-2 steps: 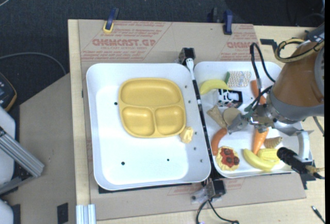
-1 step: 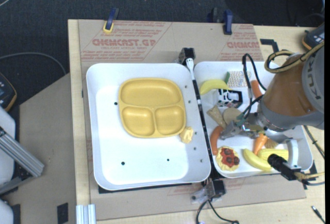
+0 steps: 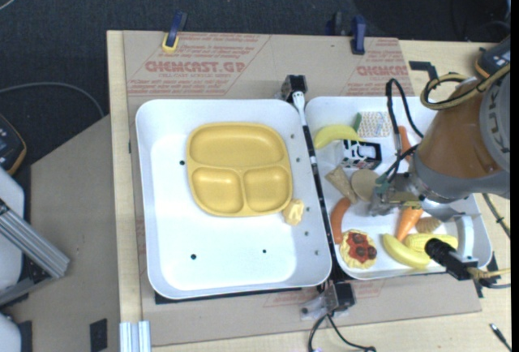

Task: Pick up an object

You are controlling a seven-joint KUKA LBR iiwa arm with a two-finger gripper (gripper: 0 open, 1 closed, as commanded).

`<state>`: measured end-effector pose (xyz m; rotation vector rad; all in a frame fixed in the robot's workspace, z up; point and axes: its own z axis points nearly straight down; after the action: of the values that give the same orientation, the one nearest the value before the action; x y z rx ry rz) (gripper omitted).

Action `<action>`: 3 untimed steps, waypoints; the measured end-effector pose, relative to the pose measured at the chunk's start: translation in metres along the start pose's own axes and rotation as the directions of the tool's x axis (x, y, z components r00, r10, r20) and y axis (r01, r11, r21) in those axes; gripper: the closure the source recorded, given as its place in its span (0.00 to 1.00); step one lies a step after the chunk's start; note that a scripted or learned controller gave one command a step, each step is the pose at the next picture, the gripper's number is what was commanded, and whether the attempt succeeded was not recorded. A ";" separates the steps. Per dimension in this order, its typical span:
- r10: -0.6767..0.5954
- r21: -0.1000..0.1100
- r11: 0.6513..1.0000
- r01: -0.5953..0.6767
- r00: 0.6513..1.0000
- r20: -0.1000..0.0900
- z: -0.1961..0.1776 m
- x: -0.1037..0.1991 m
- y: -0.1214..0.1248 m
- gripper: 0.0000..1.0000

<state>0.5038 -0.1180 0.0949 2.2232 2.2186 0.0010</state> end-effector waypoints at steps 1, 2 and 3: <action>-0.002 -0.004 1.000 0.002 1.000 0.002 -0.044 0.001 -0.004 1.00; -0.003 -0.005 1.000 0.003 1.000 0.002 -0.107 0.001 -0.006 1.00; -0.003 -0.004 1.000 0.003 1.000 0.002 -0.131 0.001 -0.005 1.00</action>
<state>0.4984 -0.1171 0.2263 2.2168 2.2195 0.0034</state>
